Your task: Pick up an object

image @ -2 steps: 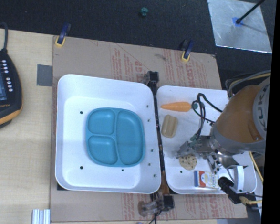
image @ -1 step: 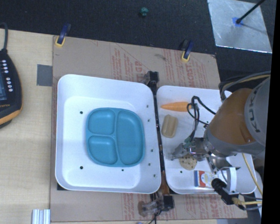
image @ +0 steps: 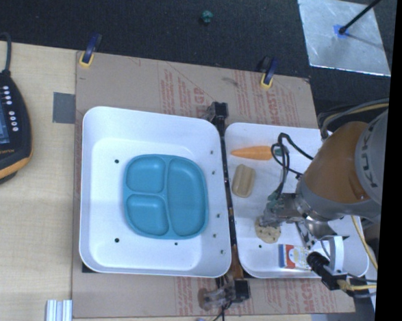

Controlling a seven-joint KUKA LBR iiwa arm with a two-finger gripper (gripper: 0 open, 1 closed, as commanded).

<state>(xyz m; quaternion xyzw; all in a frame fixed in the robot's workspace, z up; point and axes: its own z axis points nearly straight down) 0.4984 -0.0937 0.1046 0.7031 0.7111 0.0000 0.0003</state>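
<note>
stage: approach, nothing lifted | pincer [image: 277, 215] low in right bin [image: 249, 263], just above the cookie [image: 267, 232]; can't tell its state | carrot [image: 252, 152], tan bread piece [image: 243, 180] lie loose nearby | left: grasp, lift

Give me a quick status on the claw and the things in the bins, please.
Claw low in right bin, over the cookie. Carrot, tan block and small carton lie apart. Blue plate alone in left bin.
</note>
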